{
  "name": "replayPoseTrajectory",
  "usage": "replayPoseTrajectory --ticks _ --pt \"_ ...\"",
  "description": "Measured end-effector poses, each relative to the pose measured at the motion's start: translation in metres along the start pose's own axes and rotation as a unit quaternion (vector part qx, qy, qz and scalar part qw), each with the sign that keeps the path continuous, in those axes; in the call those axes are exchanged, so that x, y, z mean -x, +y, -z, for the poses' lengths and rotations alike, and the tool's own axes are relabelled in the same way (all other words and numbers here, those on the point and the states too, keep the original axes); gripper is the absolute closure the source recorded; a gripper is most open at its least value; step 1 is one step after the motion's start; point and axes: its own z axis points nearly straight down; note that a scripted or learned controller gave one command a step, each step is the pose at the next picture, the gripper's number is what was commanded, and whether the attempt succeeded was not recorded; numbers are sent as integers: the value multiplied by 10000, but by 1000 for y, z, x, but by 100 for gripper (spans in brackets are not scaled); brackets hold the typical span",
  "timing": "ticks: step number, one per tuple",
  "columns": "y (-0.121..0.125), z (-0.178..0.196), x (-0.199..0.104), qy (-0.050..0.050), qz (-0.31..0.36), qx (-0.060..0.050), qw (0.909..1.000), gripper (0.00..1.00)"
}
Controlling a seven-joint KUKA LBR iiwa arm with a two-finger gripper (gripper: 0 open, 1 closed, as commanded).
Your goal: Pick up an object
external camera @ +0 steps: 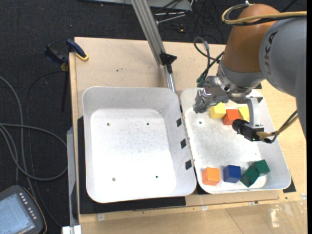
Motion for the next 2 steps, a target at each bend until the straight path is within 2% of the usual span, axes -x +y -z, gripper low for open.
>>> replayPoseTrajectory --ticks 1,2 --pt "26 -18 -49 1 -7 -3 10000 100" --pt "50 -8 -97 7 -8 11 10000 100"
